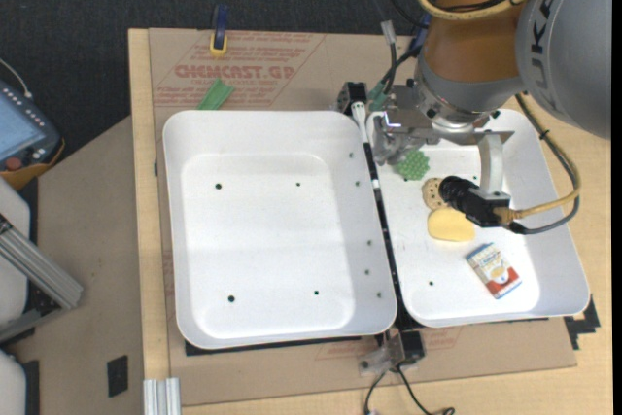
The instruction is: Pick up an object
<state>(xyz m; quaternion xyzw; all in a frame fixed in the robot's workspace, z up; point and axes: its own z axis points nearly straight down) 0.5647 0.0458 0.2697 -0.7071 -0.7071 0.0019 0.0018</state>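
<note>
Four items in right bin (457,296): green knobbly piece (415,164), tan speckled disc (431,194), smooth yellow lemon-shaped lump (450,227), small printed carton (494,269).
Pincer (391,139): low over the right bin's far left corner, by the divide; how wide it stands, cannot tell; no item seen in its hold.
Nearest candidate: green knobbly piece, just beside the pincer on its near-right side, roughly round with no clear long axis.
Left bin (262,219): smooth white plastic.
Worktop (243,63): brown printed cardboard.
</note>
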